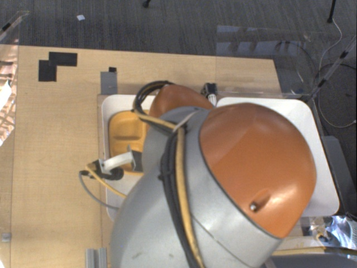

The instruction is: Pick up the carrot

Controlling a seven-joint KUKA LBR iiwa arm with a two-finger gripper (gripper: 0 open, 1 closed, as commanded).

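Observation:
My grey arm (184, 205) with its orange band (256, 161) looms large and covers most of both bins. It reaches down into the left bin (106, 108). The gripper and the carrot are hidden under the arm. A yellow-orange object (125, 135) lies in the left bin, partly covered by the arm; I cannot tell what it is.
The right bin (304, 113) shows its white floor at the far right corner. Cables (95, 177) and a white fitting (114, 162) hang over the left bin's left rim. Black markers (56, 65) sit on the wooden bench at the back left.

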